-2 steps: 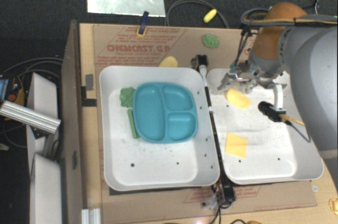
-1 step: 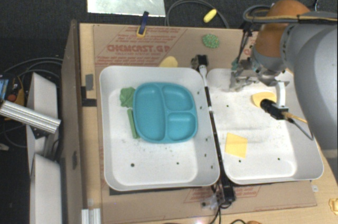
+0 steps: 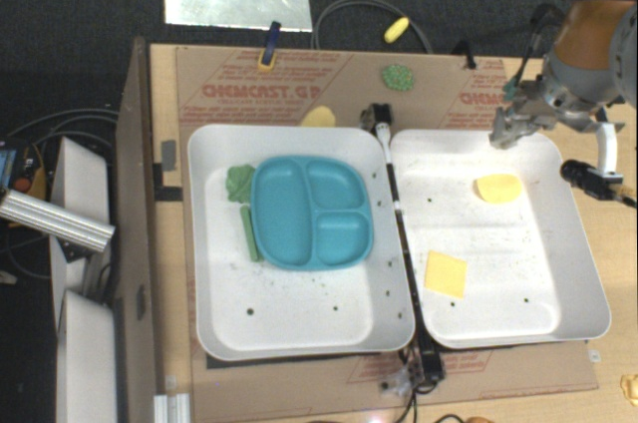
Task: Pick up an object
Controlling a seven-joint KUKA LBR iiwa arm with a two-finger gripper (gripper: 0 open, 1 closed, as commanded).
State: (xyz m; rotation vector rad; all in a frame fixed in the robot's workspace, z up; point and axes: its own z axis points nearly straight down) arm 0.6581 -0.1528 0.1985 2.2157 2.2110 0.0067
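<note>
Camera view: gripper (image 3: 510, 127) is hovering at right white bin's (image 3: 576, 311) far rim; rounded yellow slab (image 3: 497, 189) is lying near, at its 6 o'clock. Finger state: cannot tell.

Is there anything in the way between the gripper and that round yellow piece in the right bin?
Nothing visible. The gripper sits at the right white bin's far edge, and bare bin floor separates it from the round yellow piece.

A pale yellow rounded piece (image 3: 497, 189) and a flat yellow square (image 3: 446, 273) lie apart in the right bin (image 3: 578, 311).
</note>
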